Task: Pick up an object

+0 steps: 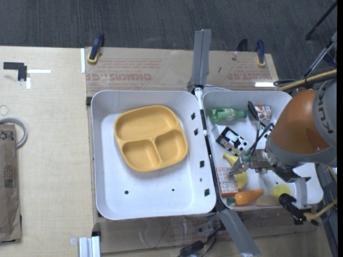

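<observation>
Dark carpet surrounds the bench with 2 white bins: the gripper (pixel 239 166) hangs low in the right bin (pixel 284 92) over a yellow banana (pixel 239 176) near its front edge, grip state unreadable, nothing lifted yet.

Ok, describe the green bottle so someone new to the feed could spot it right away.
Look in the right-hand bin, the one that the arm reaches into. The green bottle lies on its side near the bin's far edge, left of a small red and white packet. It is the bin's one green thing.
</observation>
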Robot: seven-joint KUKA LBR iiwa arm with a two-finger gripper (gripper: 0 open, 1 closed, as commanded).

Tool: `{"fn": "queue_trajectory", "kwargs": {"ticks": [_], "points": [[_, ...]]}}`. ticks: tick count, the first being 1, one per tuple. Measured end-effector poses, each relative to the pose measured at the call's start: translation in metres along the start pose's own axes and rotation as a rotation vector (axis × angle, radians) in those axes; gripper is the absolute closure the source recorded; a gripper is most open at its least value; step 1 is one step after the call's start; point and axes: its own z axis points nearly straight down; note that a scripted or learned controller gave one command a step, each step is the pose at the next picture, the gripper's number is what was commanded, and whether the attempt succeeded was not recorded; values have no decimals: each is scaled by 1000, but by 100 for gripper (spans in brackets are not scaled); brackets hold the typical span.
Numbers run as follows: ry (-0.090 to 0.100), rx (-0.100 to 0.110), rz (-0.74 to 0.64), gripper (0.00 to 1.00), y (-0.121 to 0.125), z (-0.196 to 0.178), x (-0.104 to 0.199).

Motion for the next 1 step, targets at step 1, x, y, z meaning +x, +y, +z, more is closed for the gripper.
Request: {"fn": "queue_trajectory", "kwargs": {"ticks": [1], "points": [[4, 0, 1, 100, 1, -9, 1]]}}
